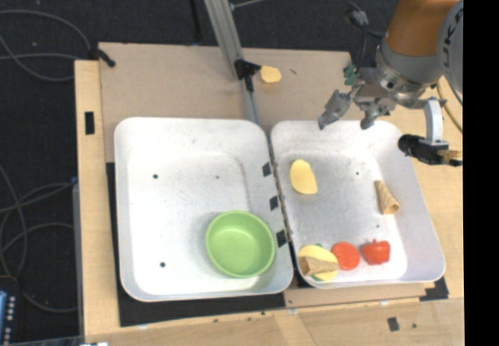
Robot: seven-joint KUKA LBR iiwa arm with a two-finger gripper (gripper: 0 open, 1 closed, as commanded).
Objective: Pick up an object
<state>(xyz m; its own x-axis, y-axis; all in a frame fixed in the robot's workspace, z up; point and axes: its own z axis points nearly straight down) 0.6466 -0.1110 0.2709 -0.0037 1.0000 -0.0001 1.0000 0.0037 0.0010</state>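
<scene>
Tool (pixel 347 114) released, fingers spread, hovering over far rim of right bin (pixel 413 259). Nearest target: yellow piece (pixel 303 177), just below-left of tool. Risk: rounded shape may squirt from fingers if descent lands off-centre.

Nothing legible anywhere: only part of a dark letter on the grey arm casing (pixel 454 25) just below the orange band (pixel 425 9) (cut off at the edge, unreadable).

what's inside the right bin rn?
Right bin holds a yellow lemon-like piece, a tan cone, a red tomato, a red pepper and a yellow-tan item. What that item's underside covers is hidden.
</scene>
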